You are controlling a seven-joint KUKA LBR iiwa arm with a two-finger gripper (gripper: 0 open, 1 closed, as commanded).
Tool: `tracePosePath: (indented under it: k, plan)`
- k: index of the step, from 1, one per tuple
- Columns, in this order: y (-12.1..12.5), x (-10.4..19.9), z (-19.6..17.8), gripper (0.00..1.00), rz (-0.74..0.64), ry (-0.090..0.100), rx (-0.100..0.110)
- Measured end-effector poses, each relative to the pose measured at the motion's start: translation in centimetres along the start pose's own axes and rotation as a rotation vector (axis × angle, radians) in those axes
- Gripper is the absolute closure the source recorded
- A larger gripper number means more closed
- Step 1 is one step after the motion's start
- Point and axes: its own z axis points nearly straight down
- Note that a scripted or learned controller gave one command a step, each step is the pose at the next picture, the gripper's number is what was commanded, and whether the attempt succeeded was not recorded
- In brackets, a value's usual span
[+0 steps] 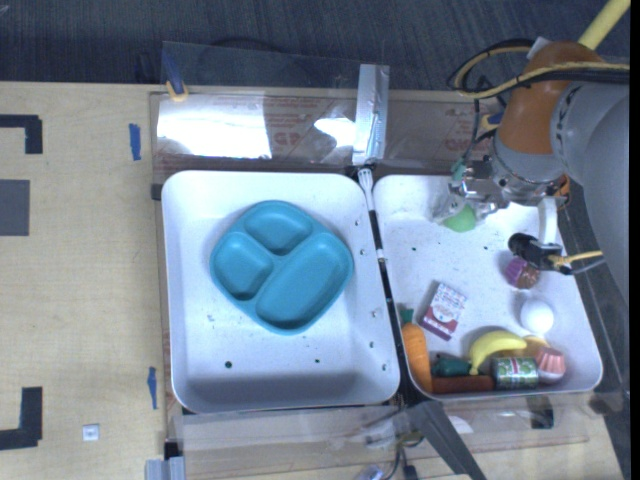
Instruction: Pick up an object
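I see the two-finger gripper over the right white bin — pincer state unclear — touching a small round light-green object, no long axis.

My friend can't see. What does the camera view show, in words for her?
A grey and orange robot arm reaches over the right bin, its gripper by a small green object. That bin also holds a banana, a carrot, a white egg and a red-and-white packet. The left bin holds a blue divided plate.
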Motion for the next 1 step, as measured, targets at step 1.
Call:
tracePosePath:
  k: [1]
  plan:
    - [0.04,6.96,-9.05,1.0,0.036,0.004,-0.001]
